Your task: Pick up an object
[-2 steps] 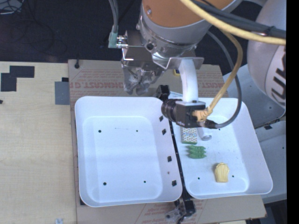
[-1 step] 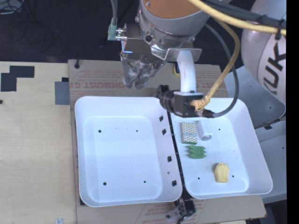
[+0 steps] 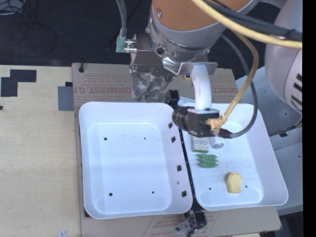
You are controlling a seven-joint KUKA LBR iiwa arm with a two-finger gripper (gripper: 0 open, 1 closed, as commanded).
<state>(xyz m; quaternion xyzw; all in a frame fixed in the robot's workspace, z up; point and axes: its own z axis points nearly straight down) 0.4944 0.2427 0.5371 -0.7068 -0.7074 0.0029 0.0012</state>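
Table (image 3: 34, 152): pale board on the far left, with nothing on it for me to pick.
Left bin (image 3: 85, 132): white and shallow. I see only small dark marks on its floor, so I would not send the arm down here.
End effector (image 3: 147, 89): hangs at the back rim of the left bin, over the brown sheet behind it. It looks blurred and grey, and I cannot tell whether it is open or closed. I see nothing held in it.
Patterned block (image 3: 200, 143): in the right bin, near the wall it shares with the left bin. It is small and pale with a dotted face.
Green piece (image 3: 208, 161): just in front of the block, low and ridged, apart from the others.
Yellow piece (image 3: 234, 182): further right and nearer the front rim, well apart from the rest. I judge it the easiest pick.
Right bin (image 3: 277, 184): all the candidates lie here.
Step in hand: I judge the arm must first cross to the right bin. I would come straight down over the yellow piece and close across its narrow side, keeping away from the shared wall.
Hard to see: the wrist hardware covers the back of the right bin. A small grey thing (image 3: 217, 143) beside the block is partly covered, and I cannot tell what it is.
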